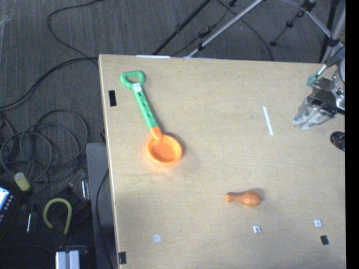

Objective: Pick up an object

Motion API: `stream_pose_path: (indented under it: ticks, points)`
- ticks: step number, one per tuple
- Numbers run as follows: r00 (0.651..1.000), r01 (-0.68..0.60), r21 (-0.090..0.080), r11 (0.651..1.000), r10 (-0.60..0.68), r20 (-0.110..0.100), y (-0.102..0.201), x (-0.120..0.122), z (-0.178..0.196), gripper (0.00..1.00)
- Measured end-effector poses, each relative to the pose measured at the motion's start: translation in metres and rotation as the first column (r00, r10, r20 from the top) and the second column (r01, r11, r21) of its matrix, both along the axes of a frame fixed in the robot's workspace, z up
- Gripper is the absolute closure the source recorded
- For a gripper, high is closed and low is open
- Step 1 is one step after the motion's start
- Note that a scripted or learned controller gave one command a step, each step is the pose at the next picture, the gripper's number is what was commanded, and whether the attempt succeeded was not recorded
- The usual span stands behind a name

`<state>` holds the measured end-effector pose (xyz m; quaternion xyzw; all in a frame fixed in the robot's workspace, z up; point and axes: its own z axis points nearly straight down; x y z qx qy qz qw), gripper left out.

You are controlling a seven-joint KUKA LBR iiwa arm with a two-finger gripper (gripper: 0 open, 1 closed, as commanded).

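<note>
A toy scoop (pixel 147 114) with a green handle and a round orange sieve head lies on the left part of the light wooden bench top (pixel 224 161). An orange drumstick-shaped toy (pixel 244 198) lies nearer the front, right of centre. A thin white stick (pixel 268 120) rests toward the right. My gripper (pixel 308 119) hangs at the right edge, just right of the white stick and apart from it. It is open, with nothing between its fingers.
Small dark and white markers (pixel 256 228) dot the bench near its front and left edges. Left of the bench, cables (pixel 45 139) and a yellow-green hook (pixel 56 210) lie on the dark floor. Tripod legs (pixel 241 13) stand behind the bench.
</note>
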<state>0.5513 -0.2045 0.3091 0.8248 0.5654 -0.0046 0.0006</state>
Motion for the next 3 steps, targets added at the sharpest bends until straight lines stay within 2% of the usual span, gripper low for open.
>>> stream_pose_path:
  ticks: [1, 2, 3]
  points:
    - [0.996, 0.095, 0.005, 0.995, -0.095, 0.004, -0.007, -0.061, 0.002, 1.0]
    - [0.621, 0.783, 0.001, 0.621, -0.783, 0.006, 0.01, -0.068, -0.009, 1.0]
    - [0.589, 0.808, 0.002, 0.589, -0.808, 0.006, 0.071, -0.067, 0.026, 1.0]
